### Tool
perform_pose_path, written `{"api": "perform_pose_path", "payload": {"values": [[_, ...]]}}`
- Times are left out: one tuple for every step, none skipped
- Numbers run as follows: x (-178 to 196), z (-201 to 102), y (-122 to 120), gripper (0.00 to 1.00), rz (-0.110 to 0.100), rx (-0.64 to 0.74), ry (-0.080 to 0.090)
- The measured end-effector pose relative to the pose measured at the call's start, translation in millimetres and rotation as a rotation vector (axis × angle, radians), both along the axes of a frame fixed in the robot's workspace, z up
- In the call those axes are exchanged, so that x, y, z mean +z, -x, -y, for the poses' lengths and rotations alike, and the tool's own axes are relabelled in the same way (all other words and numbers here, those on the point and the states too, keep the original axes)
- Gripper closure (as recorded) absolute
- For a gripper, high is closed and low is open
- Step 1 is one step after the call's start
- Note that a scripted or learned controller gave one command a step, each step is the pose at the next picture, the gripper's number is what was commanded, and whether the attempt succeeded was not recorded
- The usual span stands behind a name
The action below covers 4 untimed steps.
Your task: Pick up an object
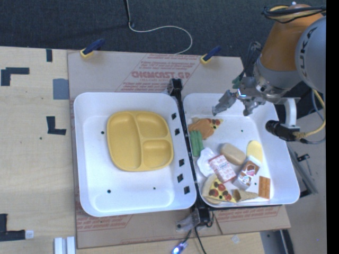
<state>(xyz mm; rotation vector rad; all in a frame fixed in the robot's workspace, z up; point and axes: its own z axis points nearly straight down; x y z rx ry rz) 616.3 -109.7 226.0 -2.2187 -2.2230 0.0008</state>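
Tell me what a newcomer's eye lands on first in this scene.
First, the yellow divided plate, alone in the left bin. Next, the heap of toy food crowding the right bin, with a pizza slice at its near edge. Above that bin's far side hangs the gripper, fingers spread, holding nothing.

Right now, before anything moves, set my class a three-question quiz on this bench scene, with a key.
1. True or false: the yellow divided plate lies in the same bin as the toy pizza slice.
2. The gripper hangs above which bin? A. left bin B. right bin
3. Fill in: the plate has ___ compartments.

Key: 1 false, the plate is in the left bin. 2 B, over its far end, fingers open with nothing between them. 3 three.
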Motion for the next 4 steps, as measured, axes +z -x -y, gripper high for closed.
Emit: {"api": "perform_pose_path", "payload": {"values": [[10,-1,0,1.00,-0.001,0.002,0.000],[264,-56,-33,1.00,0.021,0.005,0.002],[230,47,-9,1.00,-0.002,-0.011,0.003],[102,23,2,1.00,-0.013,-0.002,-0.002]]}}
